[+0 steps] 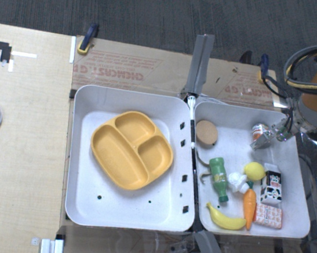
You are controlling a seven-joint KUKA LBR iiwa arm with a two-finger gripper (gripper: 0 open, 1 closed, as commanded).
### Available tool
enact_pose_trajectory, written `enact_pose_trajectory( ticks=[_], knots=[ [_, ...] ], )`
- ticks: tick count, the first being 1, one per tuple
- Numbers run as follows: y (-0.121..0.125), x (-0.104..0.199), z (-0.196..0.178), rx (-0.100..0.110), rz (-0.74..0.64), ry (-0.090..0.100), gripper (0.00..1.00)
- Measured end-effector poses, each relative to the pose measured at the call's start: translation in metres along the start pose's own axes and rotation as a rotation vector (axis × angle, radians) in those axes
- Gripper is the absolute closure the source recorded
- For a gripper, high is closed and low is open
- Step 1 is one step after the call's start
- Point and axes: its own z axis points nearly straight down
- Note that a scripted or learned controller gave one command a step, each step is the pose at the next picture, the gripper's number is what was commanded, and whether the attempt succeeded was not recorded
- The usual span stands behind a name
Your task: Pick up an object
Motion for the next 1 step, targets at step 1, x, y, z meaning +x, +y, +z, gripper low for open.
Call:
enact_pose_trajectory(
  ticks=[1],
  knots=[
    [0.0540,0.0658,-0.0960,0.003,0.163,0.003,1.00]
  ],
)
